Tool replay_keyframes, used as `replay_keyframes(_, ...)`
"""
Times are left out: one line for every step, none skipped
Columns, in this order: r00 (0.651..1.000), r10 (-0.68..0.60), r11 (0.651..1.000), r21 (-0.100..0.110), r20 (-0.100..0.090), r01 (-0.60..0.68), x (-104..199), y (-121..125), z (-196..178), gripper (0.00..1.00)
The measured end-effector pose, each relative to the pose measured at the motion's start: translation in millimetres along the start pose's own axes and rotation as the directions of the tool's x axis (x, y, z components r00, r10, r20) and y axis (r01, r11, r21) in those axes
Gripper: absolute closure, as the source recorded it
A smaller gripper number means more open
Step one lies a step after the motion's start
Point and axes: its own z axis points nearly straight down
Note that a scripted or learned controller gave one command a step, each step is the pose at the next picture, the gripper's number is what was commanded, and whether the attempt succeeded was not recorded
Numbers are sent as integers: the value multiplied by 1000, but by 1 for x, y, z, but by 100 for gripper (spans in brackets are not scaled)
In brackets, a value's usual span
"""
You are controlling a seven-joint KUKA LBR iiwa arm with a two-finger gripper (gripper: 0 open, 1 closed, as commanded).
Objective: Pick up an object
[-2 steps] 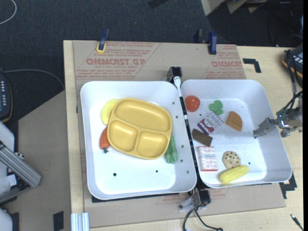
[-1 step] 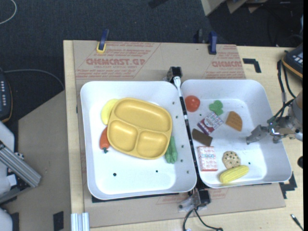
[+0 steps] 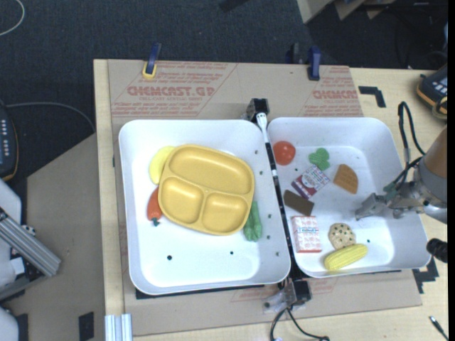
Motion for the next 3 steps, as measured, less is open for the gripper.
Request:
replay_keyframes(1000, -4, 1000, -2, -6, 4, 5, 2, 24, 0)
replay_keyframes(1000, -2, 1000, -5, 1, 2, 2, 1, 13, 100)
replay_keyframes(1000, -1, 1000, -12, 8, 1, 4, 10, -48, 100)
